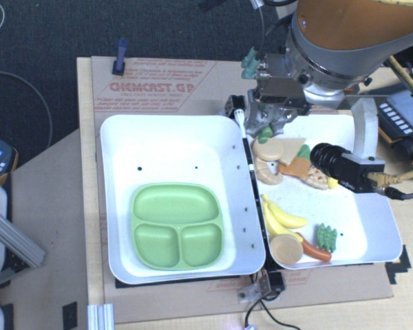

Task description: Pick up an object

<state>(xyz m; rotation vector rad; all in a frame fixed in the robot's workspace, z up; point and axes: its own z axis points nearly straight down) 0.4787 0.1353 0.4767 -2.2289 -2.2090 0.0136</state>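
The gripper (265, 124) is hanging over the right bin's (382, 243) upper-left corner; jaw state cannot be told; toy food is lying below: a banana (281, 216), a broccoli piece (326, 236); a green tray (177, 225) is sitting in the left bin (117, 184).

Pale green tray (177, 224), yellow banana (281, 218), white bins (117, 184).

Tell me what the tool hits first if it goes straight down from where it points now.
Likely the round tan food piece at the far end of the right bin, just below the tool, with a small green piece right at its tips. Height is hard to judge from this slanted view.
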